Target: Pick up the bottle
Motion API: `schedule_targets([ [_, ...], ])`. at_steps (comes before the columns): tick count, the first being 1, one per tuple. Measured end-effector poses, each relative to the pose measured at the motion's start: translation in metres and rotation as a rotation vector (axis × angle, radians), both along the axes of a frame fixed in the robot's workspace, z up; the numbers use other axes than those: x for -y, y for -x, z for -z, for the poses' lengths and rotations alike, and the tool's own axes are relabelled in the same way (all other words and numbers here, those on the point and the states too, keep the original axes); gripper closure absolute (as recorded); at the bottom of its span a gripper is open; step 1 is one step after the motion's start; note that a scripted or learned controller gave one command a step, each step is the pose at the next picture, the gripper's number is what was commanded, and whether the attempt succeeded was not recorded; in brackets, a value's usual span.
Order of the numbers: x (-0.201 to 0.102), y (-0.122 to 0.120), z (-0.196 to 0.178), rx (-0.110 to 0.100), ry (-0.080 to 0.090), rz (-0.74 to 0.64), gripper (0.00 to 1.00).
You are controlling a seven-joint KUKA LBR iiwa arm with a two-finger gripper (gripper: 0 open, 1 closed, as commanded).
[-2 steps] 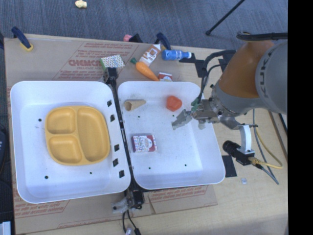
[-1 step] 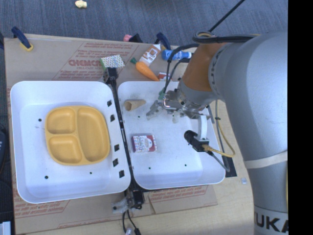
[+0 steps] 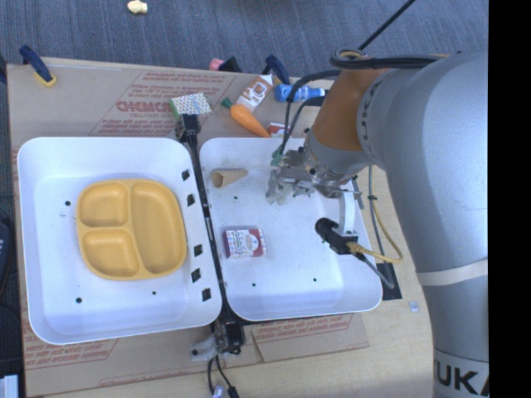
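Observation:
The bottle (image 3: 258, 92), small with a white label and an orange-brown body, lies on the cardboard behind the right bin (image 3: 286, 301), outside it. My gripper (image 3: 280, 186) hangs low over the back part of the right bin, in front of the bottle and slightly to its right, well apart from it. Nothing shows between the gripper's tips.
An orange carrot (image 3: 247, 120) lies beside the bottle at the bin's back rim. A tan cone (image 3: 228, 177) and a red-and-white packet (image 3: 244, 243) lie in the right bin. The left bin (image 3: 41, 305) holds a yellow divided plate (image 3: 131, 227). A checkered packet (image 3: 190, 104) and a blue item (image 3: 300, 93) rest on the cardboard.

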State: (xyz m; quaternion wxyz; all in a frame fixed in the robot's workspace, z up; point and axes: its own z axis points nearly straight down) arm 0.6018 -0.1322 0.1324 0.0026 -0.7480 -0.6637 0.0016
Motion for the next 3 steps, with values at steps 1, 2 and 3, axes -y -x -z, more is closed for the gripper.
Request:
schedule_targets([
  [1,-0.041,0.067,-0.018,-0.002,0.001,0.204,1.0],
  [2,-0.05,0.126,-0.059,0.0,0.001,0.186,1.0],
  [3,-0.027,0.126,-0.028,-0.003,0.001,0.606,1.0],
])
